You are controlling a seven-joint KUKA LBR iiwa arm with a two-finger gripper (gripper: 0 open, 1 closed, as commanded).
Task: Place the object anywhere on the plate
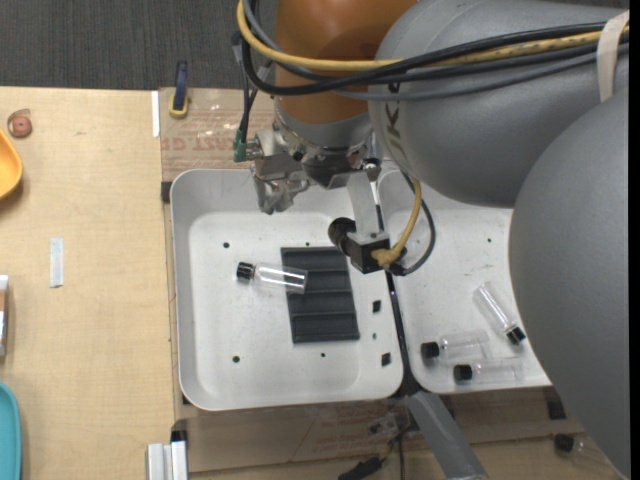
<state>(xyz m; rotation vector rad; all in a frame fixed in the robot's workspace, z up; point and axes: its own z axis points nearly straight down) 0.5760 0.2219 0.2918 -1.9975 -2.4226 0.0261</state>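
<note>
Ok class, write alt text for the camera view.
A grey robot arm's gripper hovers over the left white bin, where a clear vial lies touching a black ridged plate. Three more vials lie in the right bin.

surface: pale matt wood | bin: smooth white plastic | tube: clear, glossy | plate: black, ribbed, matt

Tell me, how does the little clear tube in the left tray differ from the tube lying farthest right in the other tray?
The left-bin vial rests against the black ridged plate; the far-right vial lies apart on bare white bin floor. The left-bin vial lies nearly level across the view with its black cap at the left end, while the far-right vial slants steeply with its cap at the lower right end. Both are small clear tubes with black caps, lying down.
</note>
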